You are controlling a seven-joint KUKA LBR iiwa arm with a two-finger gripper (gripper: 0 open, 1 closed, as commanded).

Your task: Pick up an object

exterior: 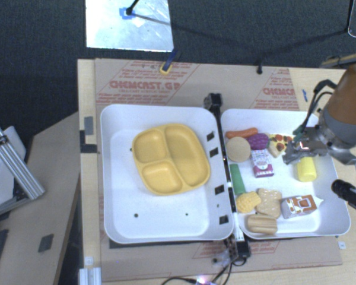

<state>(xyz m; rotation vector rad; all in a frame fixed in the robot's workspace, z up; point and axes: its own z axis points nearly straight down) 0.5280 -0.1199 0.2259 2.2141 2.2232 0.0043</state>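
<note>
Looking down from above, there are two white bins side by side. The left bin holds one yellow tray with three sections. The right bin holds many toy foods. I count one orange carrot, one purple piece, one round tan bun, one pizza slice, one small pink and white box, one yellow block, one green stick, one yellow corn, one tan cookie shape, one hot dog and one orange and white carton.

The arm comes in from the right. Its gripper hangs over the right bin, between the pizza slice and the yellow block, just above the block. The claw looks dark and blurry, so I cannot tell if it is apart or together. Nothing can be seen between its tips.
</note>
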